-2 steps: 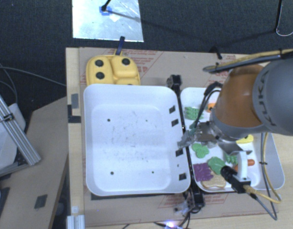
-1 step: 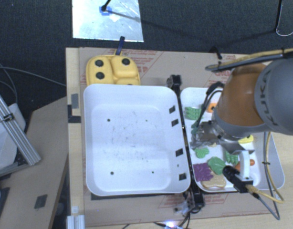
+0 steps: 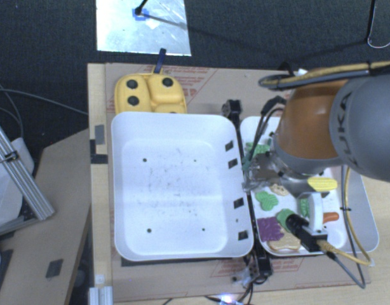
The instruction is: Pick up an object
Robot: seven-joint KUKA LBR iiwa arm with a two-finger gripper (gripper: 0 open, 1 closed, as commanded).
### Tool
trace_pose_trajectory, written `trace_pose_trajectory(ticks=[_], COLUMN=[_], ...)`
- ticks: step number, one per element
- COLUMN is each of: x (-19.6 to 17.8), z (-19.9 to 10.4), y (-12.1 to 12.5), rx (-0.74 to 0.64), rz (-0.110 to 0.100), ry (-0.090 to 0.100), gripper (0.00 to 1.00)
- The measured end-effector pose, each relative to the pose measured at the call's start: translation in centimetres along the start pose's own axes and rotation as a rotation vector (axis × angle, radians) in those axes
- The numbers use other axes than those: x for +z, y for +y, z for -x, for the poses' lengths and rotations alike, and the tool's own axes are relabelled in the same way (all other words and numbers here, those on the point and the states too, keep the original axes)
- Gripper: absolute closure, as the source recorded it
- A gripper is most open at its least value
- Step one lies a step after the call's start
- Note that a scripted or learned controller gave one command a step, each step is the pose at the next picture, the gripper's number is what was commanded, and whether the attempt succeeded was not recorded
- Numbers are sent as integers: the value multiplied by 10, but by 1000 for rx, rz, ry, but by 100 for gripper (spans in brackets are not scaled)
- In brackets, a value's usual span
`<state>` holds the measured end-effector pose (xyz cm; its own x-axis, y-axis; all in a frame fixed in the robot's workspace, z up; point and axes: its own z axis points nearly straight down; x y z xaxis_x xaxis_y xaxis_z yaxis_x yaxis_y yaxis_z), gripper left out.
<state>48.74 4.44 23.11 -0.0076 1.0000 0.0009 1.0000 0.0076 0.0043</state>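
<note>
The gripper (image 3: 258, 174) hung over toys (image 3: 267, 200) in the right bin (image 3: 365, 229), presumably seeking one (spread or pinching, I couldn't tell).

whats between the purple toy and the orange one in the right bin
In the camera view, a dark green toy lies between the purple toy and the orange toy in the right bin.

Dark carpet floor (image 3: 42, 30), shiny square sheet (image 3: 143, 18), cardboard bench top (image 3: 201, 78)
</note>
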Motion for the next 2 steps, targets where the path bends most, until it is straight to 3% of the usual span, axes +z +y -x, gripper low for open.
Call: trace_pose_trajectory(ticks=[1,2], x=[-40,-271], z=[-46,-88], y=[18,1], rx=[-1,-2], rz=[1,14], ry=[1,6], gripper=[100,100])
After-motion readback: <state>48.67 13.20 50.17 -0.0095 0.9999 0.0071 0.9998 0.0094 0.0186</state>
